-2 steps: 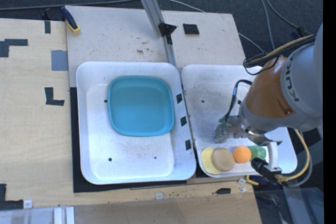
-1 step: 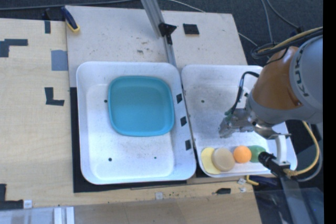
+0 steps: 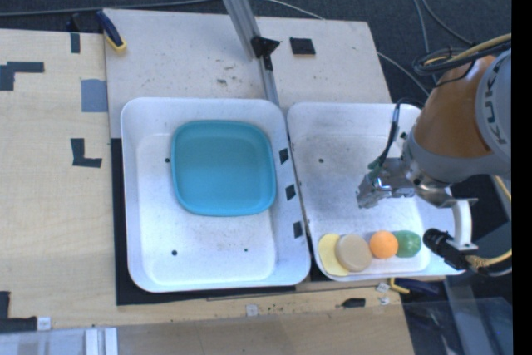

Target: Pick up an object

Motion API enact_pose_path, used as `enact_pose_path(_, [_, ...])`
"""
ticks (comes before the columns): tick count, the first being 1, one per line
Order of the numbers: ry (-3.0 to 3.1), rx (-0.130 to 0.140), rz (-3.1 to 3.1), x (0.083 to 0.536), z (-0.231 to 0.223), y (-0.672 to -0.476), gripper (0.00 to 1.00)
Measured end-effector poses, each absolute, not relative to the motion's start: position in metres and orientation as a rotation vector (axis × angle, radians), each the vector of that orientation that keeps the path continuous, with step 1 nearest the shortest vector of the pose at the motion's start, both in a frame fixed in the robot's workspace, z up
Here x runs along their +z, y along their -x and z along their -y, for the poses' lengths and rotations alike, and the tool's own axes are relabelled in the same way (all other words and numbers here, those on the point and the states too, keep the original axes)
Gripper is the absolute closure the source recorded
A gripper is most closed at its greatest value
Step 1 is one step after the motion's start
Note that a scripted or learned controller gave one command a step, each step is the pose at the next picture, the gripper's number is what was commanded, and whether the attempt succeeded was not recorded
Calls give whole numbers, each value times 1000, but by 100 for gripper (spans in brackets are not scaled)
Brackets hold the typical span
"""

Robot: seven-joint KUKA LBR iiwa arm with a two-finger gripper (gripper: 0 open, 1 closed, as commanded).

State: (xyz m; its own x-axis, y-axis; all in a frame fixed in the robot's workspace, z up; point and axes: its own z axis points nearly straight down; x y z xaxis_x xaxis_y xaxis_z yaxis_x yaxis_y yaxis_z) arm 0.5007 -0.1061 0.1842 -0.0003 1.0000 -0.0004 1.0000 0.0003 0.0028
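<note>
Bench [image 3: 50, 179]: pale wood with dark tape marks, and two white bins side by side on it.
Left bin [image 3: 150, 262]: it holds the teal plate.
Right bin [image 3: 332, 137]: speckled floor, all its objects crowded along the near edge.
Arm [image 3: 453, 116]: comes in from the right, orange band big above the wrist, hanging over the right bin.
Plate [image 3: 223, 167]: teal, square with rounded corners, lying flat.
Gripper [image 3: 372, 194]: over the right bin's middle, just above the row of objects; whether it is released or clenched, cannot tell from here.
Yellow disc [image 3: 329, 254]: near left corner, partly under the beige puck.
Beige puck [image 3: 355, 252]: touching the orange ball.
Orange ball [image 3: 383, 244]: between puck and green ball.
Green ball [image 3: 408, 243]: far right of the row.
</note>
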Motion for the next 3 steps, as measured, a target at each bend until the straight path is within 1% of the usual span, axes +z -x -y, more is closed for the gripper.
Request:
enact_pose_path(1, [-2219,3,-2221,229,101,-496,100])
enact_pose_path(2, [-2218,0,-2227,221,59,-528,100])
enact_pose_path(3, [-2217,1,-2227,232,10,-555,100])
